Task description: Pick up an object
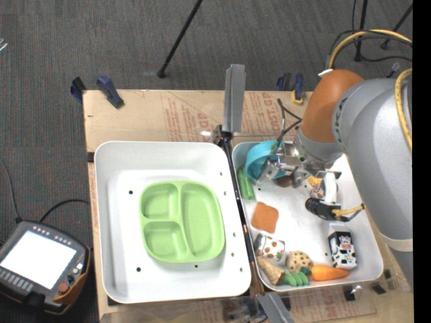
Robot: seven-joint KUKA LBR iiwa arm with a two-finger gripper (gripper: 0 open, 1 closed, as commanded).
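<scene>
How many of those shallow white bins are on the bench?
2. The left bin holds a green divided plate. The right bin holds small toys, with the robot arm reaching over its far end, so things under it may be hidden.

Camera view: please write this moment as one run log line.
gripper: low in right bin, far end | beside: teal bowl | grasp: cannot tell | left bin: green divided plate

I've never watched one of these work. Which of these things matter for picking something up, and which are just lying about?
Part of the job:
claw
blue bowl
orange square
carrot
cookie
right bin

Lying about:
green divided plate
left bin
handheld screen
blue clamps
</scene>
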